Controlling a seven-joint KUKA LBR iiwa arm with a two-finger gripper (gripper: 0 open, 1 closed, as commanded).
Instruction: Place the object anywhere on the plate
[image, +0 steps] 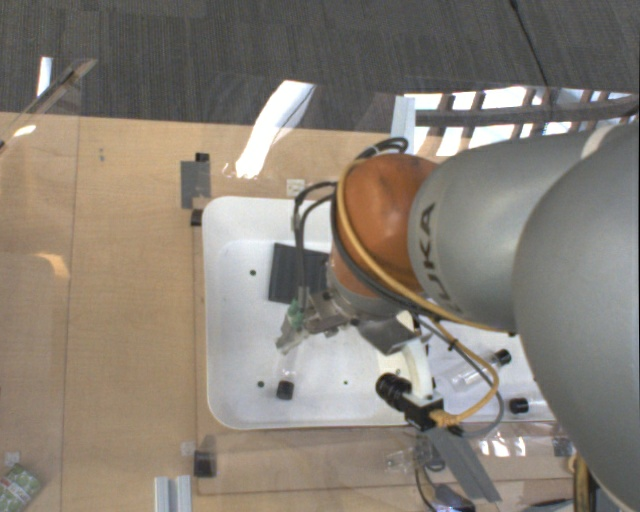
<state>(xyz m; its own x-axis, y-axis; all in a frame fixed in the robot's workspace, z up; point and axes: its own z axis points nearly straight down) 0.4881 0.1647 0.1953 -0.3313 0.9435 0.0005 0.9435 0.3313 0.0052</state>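
A dark grey square plate (293, 270) lies flat in the upper left part of the white bin (225, 330). My gripper (292, 335) hangs just below the plate's lower edge, reaching in from the right under the orange wrist band (385, 215). A small greenish bit (296, 317) shows at the gripper's tip; whether it is held is unclear. A small black piece (285, 390) rests on the bin floor directly under the gripper.
The grey arm covers the right half of the view and most of the second bin. Cables (440, 400) hang below the wrist. Black clamps (197, 180) mark the bin's corners on the wooden bench.
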